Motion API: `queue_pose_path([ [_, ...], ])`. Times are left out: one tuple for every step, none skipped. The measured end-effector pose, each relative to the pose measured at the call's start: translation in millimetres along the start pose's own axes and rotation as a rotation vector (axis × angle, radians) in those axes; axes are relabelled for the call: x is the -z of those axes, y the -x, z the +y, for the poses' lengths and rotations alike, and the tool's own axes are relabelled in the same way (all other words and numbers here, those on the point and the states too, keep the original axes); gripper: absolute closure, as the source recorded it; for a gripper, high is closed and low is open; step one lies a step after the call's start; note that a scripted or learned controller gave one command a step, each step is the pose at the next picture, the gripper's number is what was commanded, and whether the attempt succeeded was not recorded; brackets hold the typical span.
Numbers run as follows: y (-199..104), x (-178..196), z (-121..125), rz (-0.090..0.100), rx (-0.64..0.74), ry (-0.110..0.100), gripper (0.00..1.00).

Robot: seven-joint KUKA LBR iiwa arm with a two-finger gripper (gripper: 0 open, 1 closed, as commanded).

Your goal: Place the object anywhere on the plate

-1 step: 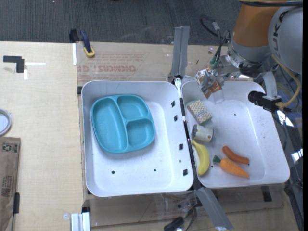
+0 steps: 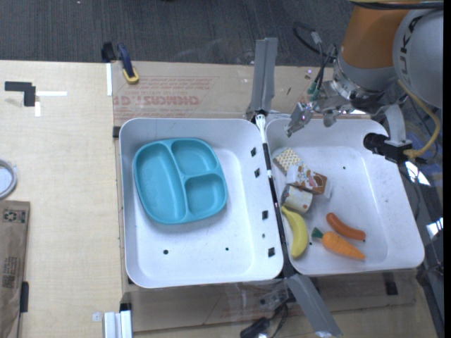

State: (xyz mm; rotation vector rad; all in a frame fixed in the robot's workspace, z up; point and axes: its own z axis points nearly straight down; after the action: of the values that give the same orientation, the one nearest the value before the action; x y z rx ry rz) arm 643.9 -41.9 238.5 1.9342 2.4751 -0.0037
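The desk (image 2: 56, 189) carried two shallow white bins side by side; the left bin (image 2: 194, 259) held a blue three-compartment plate (image 2: 180, 180), lying flat in its upper-left part with nothing on it; the right bin (image 2: 380, 210) held all the loose items, grouped along its left wall and lower middle. The grey arm (image 2: 394, 27) with its orange band reached in from the right, its end effector (image 2: 299, 118) hanging above the right bin's far left corner; whether it was released or clenched could not be told, and nothing was seen in its grasp. In the right bin lay a yellow banana (image 2: 297, 232) against the left wall; an orange carrot (image 2: 342, 246) near the bottom; a sausage (image 2: 345, 227) just above the carrot; a small printed box (image 2: 310, 180); a waffle-patterned piece (image 2: 287, 161); a pale cylinder (image 2: 298, 198) just above the banana.
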Motion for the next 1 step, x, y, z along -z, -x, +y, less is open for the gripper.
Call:
queue_pose_path([
  [0.7,8.5,0.4,-0.002,0.001,0.0,1.0],
])
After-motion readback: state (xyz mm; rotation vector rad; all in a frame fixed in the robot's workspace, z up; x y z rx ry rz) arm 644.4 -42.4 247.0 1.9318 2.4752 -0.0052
